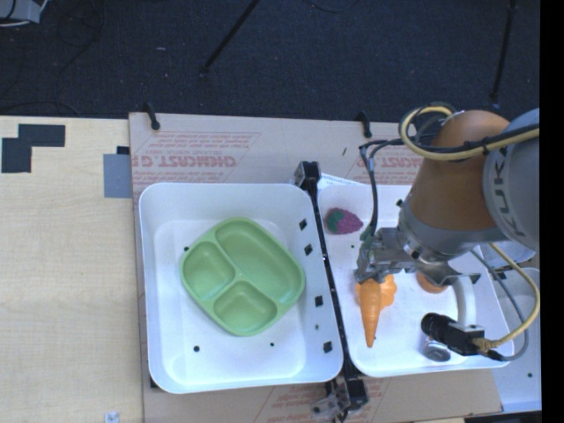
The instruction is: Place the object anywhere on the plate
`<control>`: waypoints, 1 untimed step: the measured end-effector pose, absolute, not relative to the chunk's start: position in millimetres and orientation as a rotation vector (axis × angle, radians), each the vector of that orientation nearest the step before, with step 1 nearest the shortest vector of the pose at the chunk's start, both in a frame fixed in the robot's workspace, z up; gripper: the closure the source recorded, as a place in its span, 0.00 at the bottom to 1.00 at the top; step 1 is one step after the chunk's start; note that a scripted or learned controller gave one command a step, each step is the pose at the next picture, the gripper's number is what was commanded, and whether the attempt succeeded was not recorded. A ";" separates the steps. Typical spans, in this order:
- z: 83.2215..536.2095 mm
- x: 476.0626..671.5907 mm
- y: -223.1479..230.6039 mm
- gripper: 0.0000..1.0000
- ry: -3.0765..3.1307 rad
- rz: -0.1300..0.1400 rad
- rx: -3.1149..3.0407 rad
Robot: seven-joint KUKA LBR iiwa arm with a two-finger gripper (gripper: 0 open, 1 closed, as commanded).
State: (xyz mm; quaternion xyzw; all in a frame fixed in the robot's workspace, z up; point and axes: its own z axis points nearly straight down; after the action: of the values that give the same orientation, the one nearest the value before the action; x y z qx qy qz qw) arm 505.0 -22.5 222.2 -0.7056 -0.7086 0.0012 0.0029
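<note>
Orange carrot lies in right bin, tip toward the viewer, top end under gripper; grip state can't be told. Green plate sits in left bin. Purple berry near divider.

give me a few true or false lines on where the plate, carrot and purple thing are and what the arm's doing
1. The green plate lies in the left bin. True.
2. The orange carrot already rests on the plate. False: it lies in the right bin, under the gripper.
3. The purple object sits in the right bin, near the divider between the bins. True.
4. The plate has three compartments, and each one holds a toy. False: all three compartments are bare.
5. The gripper hovers over the left bin. False: it is over the right bin, at the carrot's thick end.
</note>
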 end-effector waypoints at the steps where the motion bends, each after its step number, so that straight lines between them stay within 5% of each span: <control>1: 232.7 519.6 29.3 1.00 -2.225 0.002 -2.215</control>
State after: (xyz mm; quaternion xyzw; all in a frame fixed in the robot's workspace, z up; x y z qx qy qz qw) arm 519.6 29.3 232.7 -0.7056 -0.7086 0.0007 0.0011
